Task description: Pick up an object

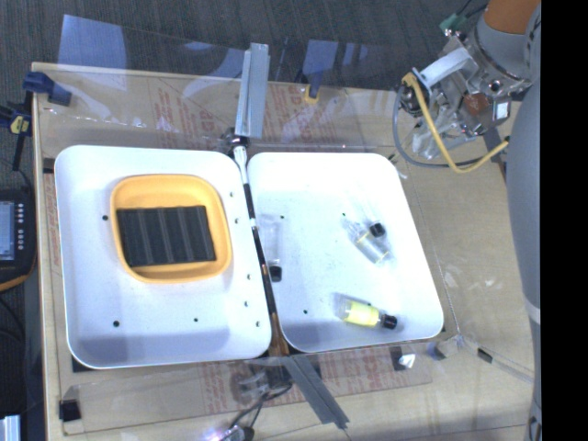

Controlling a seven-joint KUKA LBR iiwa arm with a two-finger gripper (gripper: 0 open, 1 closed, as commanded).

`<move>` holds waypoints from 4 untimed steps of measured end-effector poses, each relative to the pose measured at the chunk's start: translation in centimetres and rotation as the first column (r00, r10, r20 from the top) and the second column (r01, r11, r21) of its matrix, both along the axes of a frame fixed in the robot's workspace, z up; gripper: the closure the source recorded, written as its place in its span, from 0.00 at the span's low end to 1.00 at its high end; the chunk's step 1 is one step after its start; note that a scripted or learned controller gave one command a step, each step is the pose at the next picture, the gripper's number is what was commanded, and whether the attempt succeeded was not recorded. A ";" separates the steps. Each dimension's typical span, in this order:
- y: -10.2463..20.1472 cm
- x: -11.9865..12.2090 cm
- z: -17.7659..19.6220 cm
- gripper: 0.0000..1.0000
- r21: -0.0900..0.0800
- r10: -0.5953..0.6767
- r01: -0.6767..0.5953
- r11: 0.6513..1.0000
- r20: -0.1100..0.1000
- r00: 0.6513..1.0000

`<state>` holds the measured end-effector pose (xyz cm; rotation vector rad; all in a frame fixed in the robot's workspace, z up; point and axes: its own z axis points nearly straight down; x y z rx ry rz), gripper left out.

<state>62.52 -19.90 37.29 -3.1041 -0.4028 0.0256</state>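
Two small items lie in the right bin (303,177): a clear vial with a black cap (366,238) near its middle right, and a yellow tube with a black cap (365,314) near its front edge. In the left bin (78,274) rests a yellow tray with a dark ribbed insert (169,228). My gripper (439,118) hangs high beyond the right bin's far right corner, well away from both small items, amid yellow cable loops. Nothing shows in its grasp.
A metal divider bar (250,90) rises behind the seam between the bins. A clear panel (165,81) lines the bench's back. A dark device (14,232) sits at the left edge. Brackets (312,398) lie at the bench front.
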 end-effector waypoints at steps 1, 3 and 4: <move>0.3 0.1 0.9 1.00 0.001 0.011 -0.011 1.000 -0.003 1.000; -0.8 -0.5 -3.7 1.00 -0.004 -0.039 0.039 0.999 0.008 0.999; -0.6 -0.5 -2.8 1.00 -0.002 -0.031 0.031 1.000 0.004 1.000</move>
